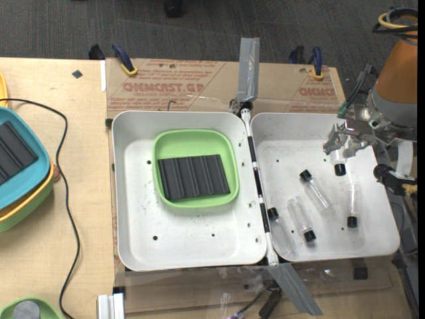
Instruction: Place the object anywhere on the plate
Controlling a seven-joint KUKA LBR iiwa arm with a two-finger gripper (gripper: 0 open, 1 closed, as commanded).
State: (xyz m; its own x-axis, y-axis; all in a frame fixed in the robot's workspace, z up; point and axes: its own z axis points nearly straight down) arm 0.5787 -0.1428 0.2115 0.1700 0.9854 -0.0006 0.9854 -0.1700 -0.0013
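Observation:
The green plate [229,145] with a dark ridged insert lies in the left bin [133,198]. Several clear tubes with black caps lie in the right bin [378,238]: one [315,190] near the middle, one [299,219] nearer the front, one [350,208] to the right. My gripper [341,149] hangs over the back right part of the right bin. A clear tube [339,159] with its black cap pointing down hangs from between its fingers, above the bin floor.
A loose black cap [272,212] rests by the wall between the bins. Cardboard with clamps stands behind the bins. Teal and green bowls [20,171] and a black cable [70,198] lie on the wooden bench to the left.

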